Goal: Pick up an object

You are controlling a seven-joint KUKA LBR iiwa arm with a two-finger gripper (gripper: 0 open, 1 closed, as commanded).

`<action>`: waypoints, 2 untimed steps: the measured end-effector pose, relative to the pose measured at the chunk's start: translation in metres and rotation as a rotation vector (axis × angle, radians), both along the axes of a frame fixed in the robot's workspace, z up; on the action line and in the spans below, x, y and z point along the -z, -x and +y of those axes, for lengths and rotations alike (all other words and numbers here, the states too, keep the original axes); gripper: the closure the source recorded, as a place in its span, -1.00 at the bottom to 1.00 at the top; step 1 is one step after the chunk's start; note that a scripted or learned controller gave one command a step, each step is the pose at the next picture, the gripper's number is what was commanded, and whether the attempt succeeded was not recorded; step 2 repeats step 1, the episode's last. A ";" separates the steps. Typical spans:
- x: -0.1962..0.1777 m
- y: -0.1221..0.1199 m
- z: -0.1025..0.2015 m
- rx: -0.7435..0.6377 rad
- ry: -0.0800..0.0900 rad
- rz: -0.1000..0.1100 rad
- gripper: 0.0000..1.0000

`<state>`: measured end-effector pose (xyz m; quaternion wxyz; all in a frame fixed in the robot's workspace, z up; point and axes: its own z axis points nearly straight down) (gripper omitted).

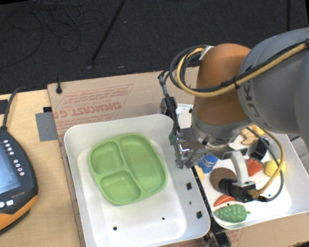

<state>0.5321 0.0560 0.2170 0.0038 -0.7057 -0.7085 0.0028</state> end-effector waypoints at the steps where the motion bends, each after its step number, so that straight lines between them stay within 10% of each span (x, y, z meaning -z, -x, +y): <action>1: 0.000 0.006 -0.003 0.006 0.002 0.001 1.00; 2: 0.000 0.006 -0.003 0.006 0.002 0.001 1.00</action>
